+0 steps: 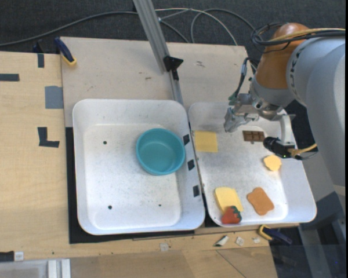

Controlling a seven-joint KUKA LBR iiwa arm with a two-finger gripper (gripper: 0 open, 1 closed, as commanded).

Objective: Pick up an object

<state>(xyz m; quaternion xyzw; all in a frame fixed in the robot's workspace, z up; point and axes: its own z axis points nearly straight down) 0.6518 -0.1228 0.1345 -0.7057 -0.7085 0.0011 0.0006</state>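
The fingertips of the grey two-finger gripper (234,120) blur into one pale mass against the white plastic, so whether they stand apart or together cannot be told, and nothing can be seen between them. The small red strawberry-like toy (232,215) partly covers the near end of the pale yellow wedge-shaped block (227,198), and the grey arm with its orange band (276,68) is cut off at the right edge of the view.

A pale wooden bench (23,155) carries a lighter board with two shallow white bins side by side. The left white bin (98,210) holds a round teal plastic bowl (160,150), upright, toward its right edge. A slanted grey metal pole (153,33) crosses the far edge of the board, with black cables behind it, and a blue and yellow clamp (65,51) sits at the board's far left corner.

The right white bin (301,213) holds the small things: a flat pale yellow square (206,142) near its left edge, a small brown chocolate-like bar (254,135) toward the far edge, a small yellow chunk (272,163) near the right edge, and an orange-brown oval biscuit-like piece (260,201) by the near edge, just right of the wedge.

The arm bends down over the far right corner of that bin, the gripper hanging near the far edge between the yellow square and the brown bar, apart from both.
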